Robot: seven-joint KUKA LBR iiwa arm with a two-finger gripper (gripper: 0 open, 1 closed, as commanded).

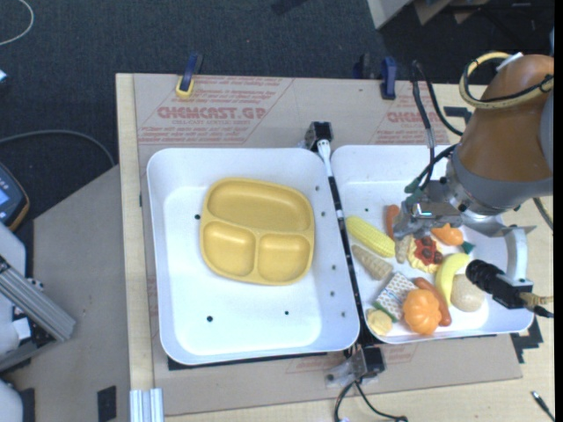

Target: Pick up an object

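Note:
My gripper [410,225] hangs low in the right bin [374,167], over the left part of a pile of toy foods. Just left of it lies a yellow corn cob [369,236], and an orange carrot piece [391,219] touches its left side. Below the gripper is a pizza slice [427,252], with a yellow banana [448,272] to its right. An orange pumpkin [420,311] sits near the bin's front edge. Nothing shows as lifted off the pile.
The left bin [167,236] holds a yellow divided plate [257,231]. In the right bin there are also a tan wedge [371,262], a checkered piece [392,292], a pale round item [467,299] and a small orange item [448,233]. The arm covers the bin's far right.

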